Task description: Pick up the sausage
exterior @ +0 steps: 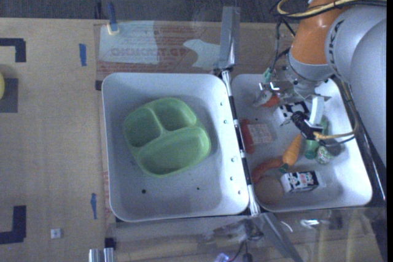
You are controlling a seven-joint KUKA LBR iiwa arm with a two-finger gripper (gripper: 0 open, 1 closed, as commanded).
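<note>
Nearest the camera in the right bin (356, 190), a cow-patterned carton (299, 181) and a brown round item (268, 189) lay side by side. The reddish sausage (266, 167) lay just behind the round item and beside an orange carrot (293, 150). At mid-depth the left bin (116, 132) held a green divided plate (166, 135). Farther back, the gripper (277, 97) hung over the right bin's far part, apart from the sausage; whether the claw was wide or narrow could not be told.
</note>
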